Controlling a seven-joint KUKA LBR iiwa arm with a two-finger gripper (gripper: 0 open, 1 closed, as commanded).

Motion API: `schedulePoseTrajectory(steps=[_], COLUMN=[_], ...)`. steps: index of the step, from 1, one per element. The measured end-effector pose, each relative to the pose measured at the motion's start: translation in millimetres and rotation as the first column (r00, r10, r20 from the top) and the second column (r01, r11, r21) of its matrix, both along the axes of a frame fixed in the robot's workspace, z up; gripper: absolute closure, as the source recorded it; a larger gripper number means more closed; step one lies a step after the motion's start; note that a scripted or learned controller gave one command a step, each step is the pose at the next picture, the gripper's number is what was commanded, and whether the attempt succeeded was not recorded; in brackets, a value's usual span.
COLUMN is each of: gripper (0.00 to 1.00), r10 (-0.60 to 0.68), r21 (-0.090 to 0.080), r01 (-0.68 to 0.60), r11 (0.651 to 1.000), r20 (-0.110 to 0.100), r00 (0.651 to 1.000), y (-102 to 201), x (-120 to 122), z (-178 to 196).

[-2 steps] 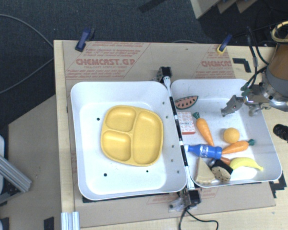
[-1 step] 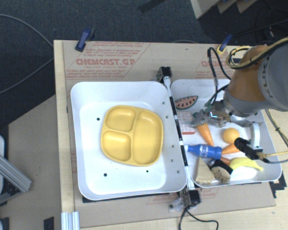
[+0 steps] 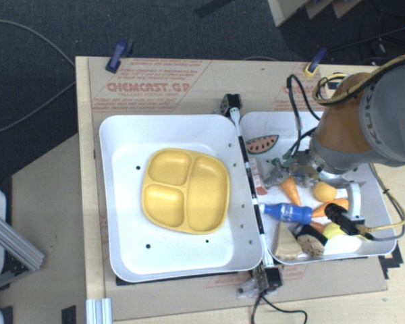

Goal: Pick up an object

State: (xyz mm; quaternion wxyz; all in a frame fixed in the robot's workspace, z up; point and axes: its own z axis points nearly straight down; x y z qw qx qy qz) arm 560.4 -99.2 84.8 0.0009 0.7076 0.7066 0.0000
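Reaching into the right bin (image 3: 385,245), my gripper (image 3: 291,171) hovers just above the carrot (image 3: 293,192); its state I cannot tell. Next: descend, close.

Yellow tray (image 3: 185,190) in left bin (image 3: 121,147)

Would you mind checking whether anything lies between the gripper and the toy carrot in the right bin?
Nothing visible does: the gripper hangs right beside the toy carrot, with bare bin floor between them.
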Motion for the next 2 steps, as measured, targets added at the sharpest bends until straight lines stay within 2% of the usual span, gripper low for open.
schedulePoseTrajectory(steps=[1,2], gripper=[1.00,1.00], r10=[-0.001,0.004], r21=[0.000,0.003], r01=[0.001,-0.004], r11=[1.000,1.000], r20=[0.001,0.000], r00=[1.000,1.000], y=[0,82], x=[0,-6], z=[10,100])
